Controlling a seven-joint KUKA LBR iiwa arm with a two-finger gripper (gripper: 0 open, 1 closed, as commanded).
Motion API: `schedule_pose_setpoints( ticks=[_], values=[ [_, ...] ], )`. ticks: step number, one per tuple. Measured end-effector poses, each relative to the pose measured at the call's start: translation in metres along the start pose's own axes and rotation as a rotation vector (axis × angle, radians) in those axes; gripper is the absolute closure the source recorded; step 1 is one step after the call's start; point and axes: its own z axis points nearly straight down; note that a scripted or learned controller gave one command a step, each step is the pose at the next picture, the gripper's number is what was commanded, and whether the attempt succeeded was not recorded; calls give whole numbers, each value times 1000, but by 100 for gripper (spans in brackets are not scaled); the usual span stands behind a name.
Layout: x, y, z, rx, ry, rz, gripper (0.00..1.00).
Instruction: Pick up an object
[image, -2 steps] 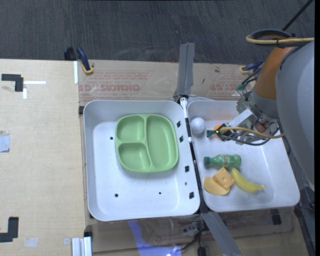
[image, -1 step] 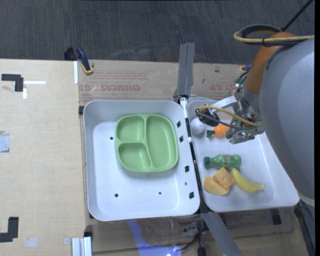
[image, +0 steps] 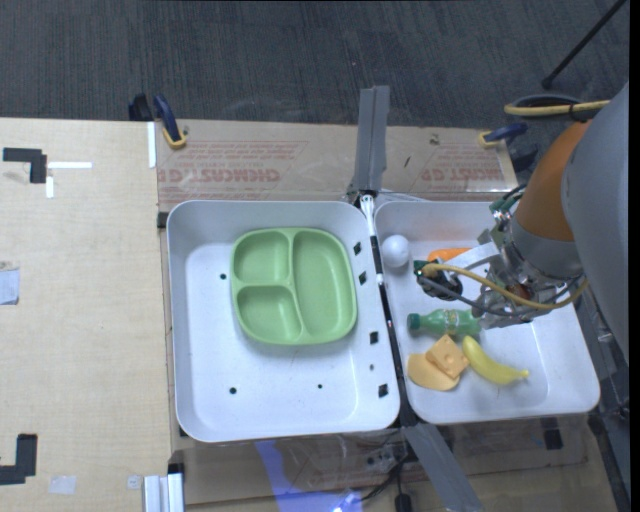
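The right bin (image: 560, 395) holds several small items. A green bottle (image: 443, 322) lies on its side near the bin's middle. An orange wedge (image: 438, 364) sits in front of it, with a yellow banana (image: 491, 364) to the right. A white ball (image: 395, 249) rests at the bin's back left corner, and an orange piece (image: 455, 254) lies beside it, partly hidden by the arm. My gripper (image: 487, 301) hangs low in this bin, just right of the bottle's end and behind the banana. The wrist and cables hide its tips.
The left bin (image: 200, 380) bears a green divided plate (image: 294, 286) toward its back. A metal divider (image: 372, 150) runs between the bins at the back. The grey arm with its orange band (image: 550, 190) covers the right bin's back right.
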Motion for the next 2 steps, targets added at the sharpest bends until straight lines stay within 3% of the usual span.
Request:
schedule_pose_setpoints(
  ticks=[1, 2],
  values=[
    [81, 12, -1, -2, 1, 2, 100],
    [-6, 36, 37, 1, 0, 8, 100]
  ],
)
